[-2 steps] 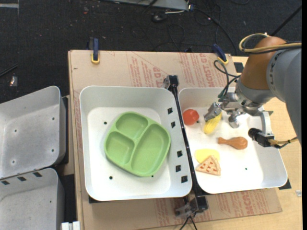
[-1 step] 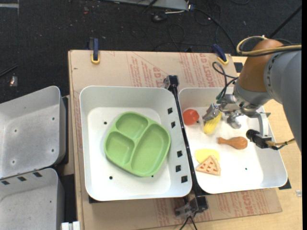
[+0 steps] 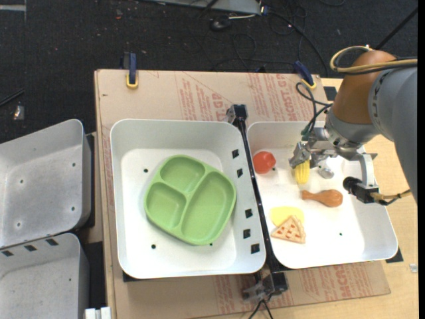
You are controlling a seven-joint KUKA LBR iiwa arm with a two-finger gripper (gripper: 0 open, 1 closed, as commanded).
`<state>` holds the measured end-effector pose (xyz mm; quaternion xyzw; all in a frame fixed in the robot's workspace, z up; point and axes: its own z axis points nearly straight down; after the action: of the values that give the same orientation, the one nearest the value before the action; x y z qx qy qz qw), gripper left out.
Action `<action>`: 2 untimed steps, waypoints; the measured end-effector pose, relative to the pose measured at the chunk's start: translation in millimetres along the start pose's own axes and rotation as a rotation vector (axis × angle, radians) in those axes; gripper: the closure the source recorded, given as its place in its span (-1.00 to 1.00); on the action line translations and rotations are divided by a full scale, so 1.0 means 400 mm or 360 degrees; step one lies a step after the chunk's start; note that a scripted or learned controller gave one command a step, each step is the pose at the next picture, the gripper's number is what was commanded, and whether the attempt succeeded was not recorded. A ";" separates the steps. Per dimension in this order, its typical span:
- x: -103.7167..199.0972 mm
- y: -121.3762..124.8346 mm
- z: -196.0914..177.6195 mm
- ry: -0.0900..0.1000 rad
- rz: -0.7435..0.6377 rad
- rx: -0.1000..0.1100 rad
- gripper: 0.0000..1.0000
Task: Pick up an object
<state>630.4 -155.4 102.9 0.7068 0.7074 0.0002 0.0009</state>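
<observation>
A yellow corn cob [image 3: 302,173], small and ridged like moulded plastic, lies in the right white bin [image 3: 372,244], directly beneath the gripper [image 3: 307,157] of the grey arm [image 3: 392,105] with its orange band [image 3: 362,68]; whether the fingers are spread or closed — or touching the cob — cannot be told from above. Near it sit a glossy red tomato [image 3: 264,161], a tan drumstick [image 3: 324,197], a flat yellow cheese wedge [image 3: 285,214] and a triangular pizza slice [image 3: 290,231] overlapping its edge. The left white bin [image 3: 133,244] holds a smooth green plate [image 3: 190,199] with three compartments. Both bins rest on a cardboard sheet [image 3: 199,88] printed in red — the lettering is mirrored and unreadable.
</observation>
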 end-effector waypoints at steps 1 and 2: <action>-0.021 0.013 -0.123 -0.0001 0.0002 -0.0005 1.00; -0.011 0.024 -0.233 -0.0001 -0.0003 -0.0006 1.00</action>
<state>640.0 -159.8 196.2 0.7061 0.7082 0.0015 0.0024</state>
